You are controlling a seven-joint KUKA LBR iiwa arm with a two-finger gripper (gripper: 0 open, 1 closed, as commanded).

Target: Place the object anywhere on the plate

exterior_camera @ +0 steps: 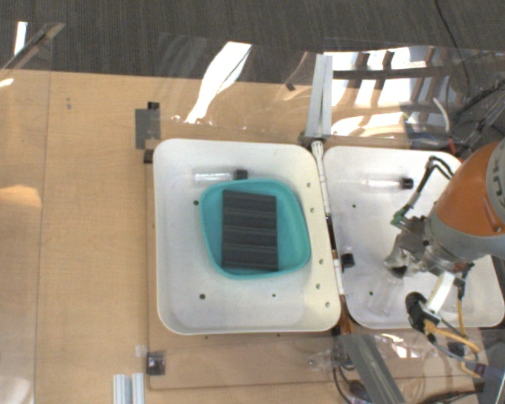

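Over the right bin [362,192], low and close to its near edge, hangs the arm's wrist [421,255], orange band just above it. Grip state beneath that wrist: impossible to tell from this angle, hidden by the housing and cables. Nothing visibly carried there.

Well off to the wrist's far side, across the rims where the bins meet, in the left bin [172,268]: the teal plate [212,225], and on it the dark ribbed block [251,230]. Lies flat, squarely inside the plate's rim, touching nothing else. Long axis runs toward and away from the camera, so crosswise to the line from wrist to block; ribs run across the short way.

Looks, judging from this, like the placing is already done, with block and wrist well apart. Should another pick be called for, means a long sideways reach over the rims, then closing across the block's narrow width rather than along its length.
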